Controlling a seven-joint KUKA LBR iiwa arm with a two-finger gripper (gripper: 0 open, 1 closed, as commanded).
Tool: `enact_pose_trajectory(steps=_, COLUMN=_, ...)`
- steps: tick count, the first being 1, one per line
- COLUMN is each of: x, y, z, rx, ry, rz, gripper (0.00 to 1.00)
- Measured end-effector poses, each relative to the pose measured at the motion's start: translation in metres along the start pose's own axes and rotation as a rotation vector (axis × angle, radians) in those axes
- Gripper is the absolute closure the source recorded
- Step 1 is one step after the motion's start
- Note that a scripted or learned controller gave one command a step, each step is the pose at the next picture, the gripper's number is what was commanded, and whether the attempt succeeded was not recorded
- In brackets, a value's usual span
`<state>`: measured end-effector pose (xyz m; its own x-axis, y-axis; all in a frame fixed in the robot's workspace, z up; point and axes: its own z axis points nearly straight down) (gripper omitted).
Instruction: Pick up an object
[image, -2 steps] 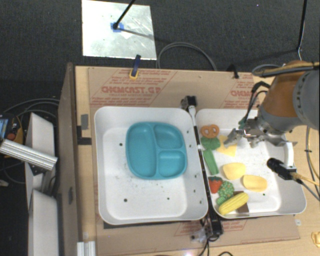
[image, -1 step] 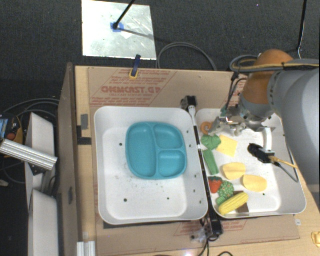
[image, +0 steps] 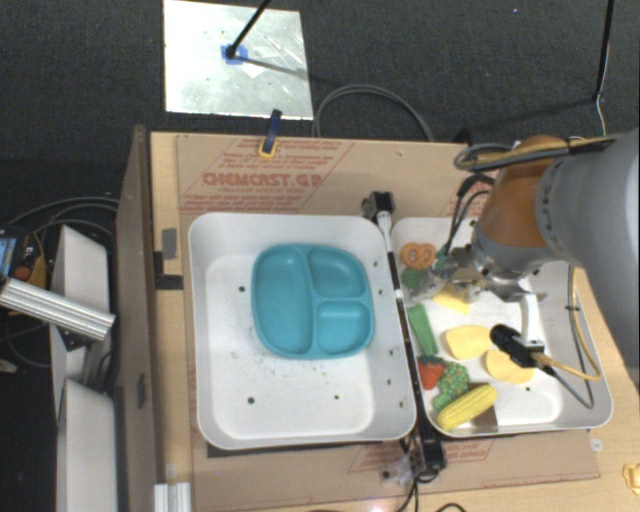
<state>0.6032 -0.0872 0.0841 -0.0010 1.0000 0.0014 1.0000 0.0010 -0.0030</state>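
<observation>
My gripper (image: 452, 282) hangs low over the upper part of the right bin (image: 575, 405). Just under it lies a small yellow piece (image: 451, 300); I cannot tell whether the two touch. A brown pretzel (image: 417, 256) sits to the gripper's left in the bin's far corner. Below are a green stick (image: 421, 328), two pale yellow slices (image: 464, 342) (image: 505, 368), a red piece (image: 431, 375), a green bumpy piece (image: 455, 380) and a corn cob (image: 466, 405).
The left bin (image: 225, 400) holds a blue divided plate (image: 311, 300). The grey arm with its orange band (image: 515, 205) covers the right bin's far right side. Cardboard (image: 270, 175) lies behind the bins.
</observation>
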Motion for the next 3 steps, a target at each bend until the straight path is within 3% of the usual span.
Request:
enact_pose_trajectory(steps=1, x=-0.012, y=0.066, z=-0.002, rx=-0.011, ry=-0.003, rz=-0.005, gripper=0.0)
enact_pose_trajectory(steps=2, x=-0.004, y=0.049, z=-0.001, rx=-0.004, ry=-0.002, rz=-0.001, gripper=0.0)
enact_pose_trajectory(steps=3, x=-0.005, y=0.051, z=-0.012, rx=-0.008, ry=-0.002, rz=-0.004, gripper=1.0)
